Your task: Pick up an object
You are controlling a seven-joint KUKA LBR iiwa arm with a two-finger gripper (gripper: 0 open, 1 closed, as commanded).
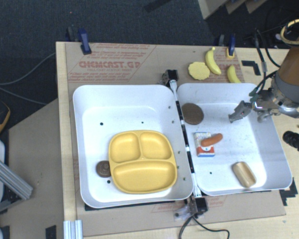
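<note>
— Hand [237,114] position?
— Hovering over the upper part of the right bin [269,148], reaching in from the right. Whether it is apart or together I cannot tell from this angle, and nothing visible sits between its tips.

— What lies around it?
— Down-left of it, a brown disc [193,113] against the bin's left wall. Lower, an orange sausage [211,140] rests on a small red, white and blue carton [205,146]. Near the bottom right edge is a tan bread roll [244,174].

— How do they point?
— The sausage's long axis runs left-low to right-high. The roll runs upper left to lower right.

— And the left bin [89,103]?
— A yellow divided tray [141,161] with a small brown cookie [103,169] touching its left side.

— Anything on the counter [109,63]?
— Two bananas [213,61] and a yellow disc [199,70] beyond the right bin.
</note>
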